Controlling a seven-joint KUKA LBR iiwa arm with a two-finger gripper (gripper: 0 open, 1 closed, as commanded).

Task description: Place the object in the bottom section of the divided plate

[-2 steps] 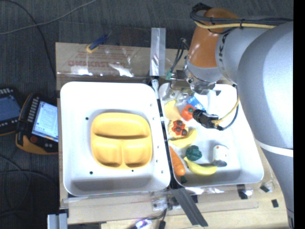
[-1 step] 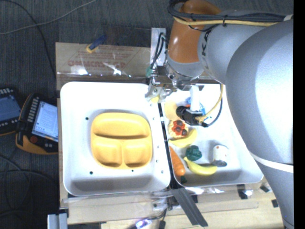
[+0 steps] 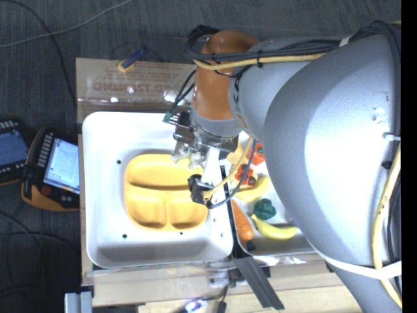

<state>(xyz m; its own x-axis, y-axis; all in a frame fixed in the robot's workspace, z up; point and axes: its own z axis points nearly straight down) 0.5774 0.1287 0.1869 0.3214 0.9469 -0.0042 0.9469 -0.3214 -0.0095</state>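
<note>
We start at the gripper [image 3: 189, 154], and we cannot tell whether it is released or clenched, because the wrist and its cables cover its tip from above. We see nothing held beneath it. It hangs over the upper right part of the yellow plate [image 3: 140, 175], near the edge where the two bins meet. We take that as a stop on the way between the bins, since it is not lined up over any section.

The plate lies flat in the middle of the left bin [image 3: 98, 175], nearer that bin's right edge. It has one long section toward the far edge and two smaller ones toward the near edge. We judge that it sits there so the arm, reaching in from the right, can cover every section. What we can see of the sections is bare yellow, so we judge the placing not yet done.

We cannot pick out the object for certain. The likely candidates lie in the right bin [image 3: 270, 248], along its left edge:
- a carrot [image 3: 242, 223] against the dividing edge
- a banana [image 3: 277, 230] near the front edge
- a green piece [image 3: 264, 208] just behind the banana
- some orange-red pieces [image 3: 247, 171] farther back, partly under the arm
</note>
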